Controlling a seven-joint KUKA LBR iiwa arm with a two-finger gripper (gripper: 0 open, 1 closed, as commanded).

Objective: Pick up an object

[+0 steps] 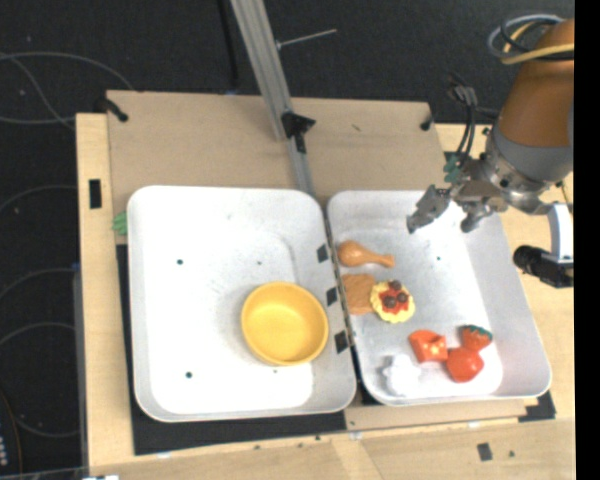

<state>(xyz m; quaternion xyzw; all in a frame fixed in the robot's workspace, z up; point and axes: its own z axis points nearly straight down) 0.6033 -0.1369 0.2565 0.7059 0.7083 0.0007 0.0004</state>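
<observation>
Yellow bowl [284, 322] in left bin [180, 228]; toy food in right bin [460, 268].

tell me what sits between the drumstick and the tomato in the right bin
In the camera view, the small tart and a red pepper piece lie between the drumstick and the tomato, all on the right bin floor.

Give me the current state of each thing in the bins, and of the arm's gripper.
Round yellow plastic bowl: upright, in left bin.
Tan toy drumstick: lying flat, right bin.
Small toy tart with dark berries: flat, topping up.
Red toy pepper piece: lying loose.
Red toy strawberry: on its side.
Gripper: fingers spread, holding nothing.
</observation>
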